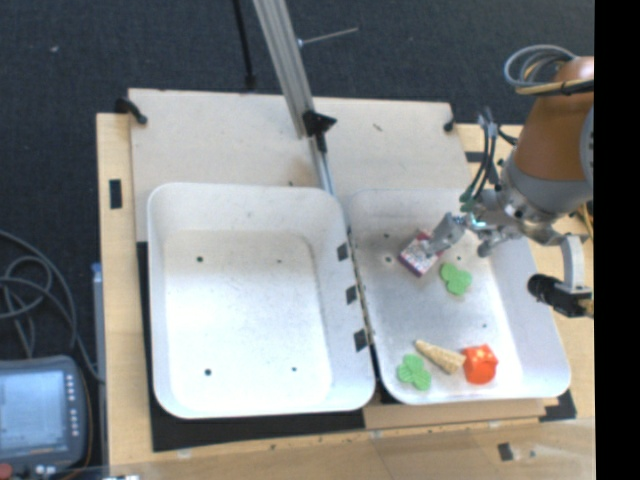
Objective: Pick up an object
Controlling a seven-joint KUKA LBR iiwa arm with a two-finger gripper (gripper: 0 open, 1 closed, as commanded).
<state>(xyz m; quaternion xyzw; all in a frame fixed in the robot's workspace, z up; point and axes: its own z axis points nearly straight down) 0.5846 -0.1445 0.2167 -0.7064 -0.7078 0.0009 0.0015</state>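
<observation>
Grey two-finger gripper (447, 234) hangs over right white bin (530, 353) | finger state cannot be told | small pink-and-white block (417, 255) lies just beside its tip | green piece (456, 279) nearby | orange-red toy (480, 364) near front rim

Grey monitor (38, 413) and black cables (30, 278) on dark carpet beside the bench (118, 268)

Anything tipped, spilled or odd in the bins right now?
Nothing stands out. The right bin holds a small purple-and-white box by the gripper, two green pieces, a tan cone and a red-orange piece, all lying loose inside.
</observation>
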